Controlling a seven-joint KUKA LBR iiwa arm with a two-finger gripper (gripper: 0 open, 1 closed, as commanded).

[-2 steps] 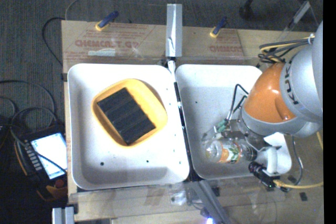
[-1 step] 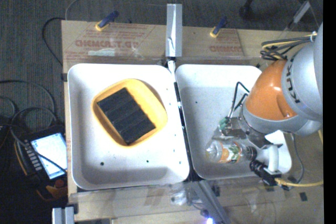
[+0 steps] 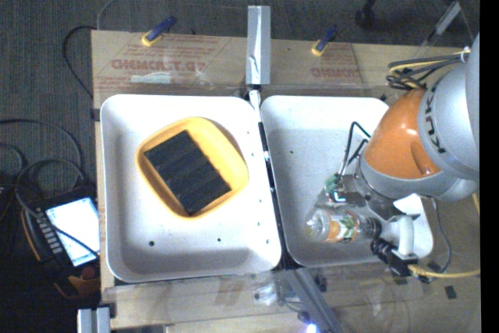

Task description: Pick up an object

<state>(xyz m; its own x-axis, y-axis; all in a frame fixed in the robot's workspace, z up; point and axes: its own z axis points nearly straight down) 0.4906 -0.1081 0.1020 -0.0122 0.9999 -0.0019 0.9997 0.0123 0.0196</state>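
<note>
Two shallow white bins side by side on the bench. In the left bin [image 3: 125,246]: a yellow dish [image 3: 234,148], tilted on the diagonal, near the middle and toward the far wall, with a black ribbed block [image 3: 187,171] lying flat inside it and covering most of its floor. Rest of that bin's floor bare white. In the right bin [image 3: 304,129]: a small clear bottle [image 3: 335,228] with an orange label, on its side near the front wall, toward the right half. Directly over and against that bottle, the gripper [image 3: 347,203], reached in from the right beneath the orange band and grey arm. Gripper body and wiring in the way, so impossible to tell whether open or closed, or whether the bottle was gripped at all. Far half of the right bin plain white.
</note>
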